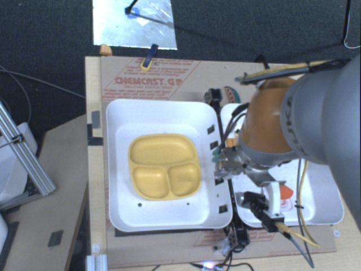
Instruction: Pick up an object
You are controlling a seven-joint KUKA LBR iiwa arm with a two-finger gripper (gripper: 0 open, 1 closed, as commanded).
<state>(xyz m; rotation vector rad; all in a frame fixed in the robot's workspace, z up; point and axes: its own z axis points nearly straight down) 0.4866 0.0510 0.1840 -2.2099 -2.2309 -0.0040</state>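
Note:
A yellow divided plate (163, 165) lies flat in the middle of the left bin (121, 123). In the right bin (333, 210), a small orange-red object (287, 193) peeks out beside the arm. The grey arm with its orange band covers most of that bin. My gripper (224, 165) hangs low at the right bin's left wall, close to the ridge between the two bins and just right of the plate's edge. The wrist above hides what lies under it.
A small striped, greenish object (230, 93) sits at the far edge of the right bin. Black clips line the ridge between the bins. The bins rest on a cardboard sheet (152, 78) with a small yellow and blue item (149, 57) on it.

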